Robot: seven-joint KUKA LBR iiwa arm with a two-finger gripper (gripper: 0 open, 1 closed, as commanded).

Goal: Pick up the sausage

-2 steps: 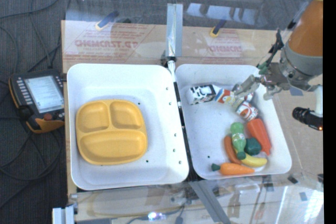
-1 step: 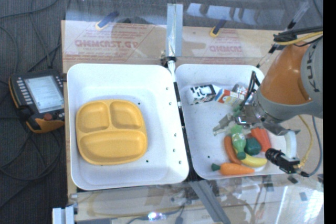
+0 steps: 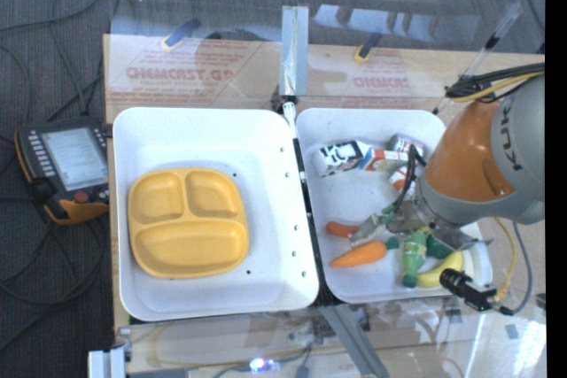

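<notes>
The sausage [image 3: 340,228], short and reddish-brown, lies on the floor of the right bin [image 3: 372,119] near its left wall. My gripper [image 3: 372,227] is low in that bin, just right of the sausage, with its tip at the sausage's right end. Whether it touches the sausage is hard to tell. The grey arm with its orange band [image 3: 465,164] hangs over the bin's right side and hides part of the contents.
An orange carrot [image 3: 359,256] lies just below the sausage. A green bottle [image 3: 412,258] and a yellow banana [image 3: 443,271] sit at the front right. A black-and-white tube [image 3: 345,155] lies at the back. The left bin [image 3: 151,124] holds a yellow divided plate [image 3: 188,221].
</notes>
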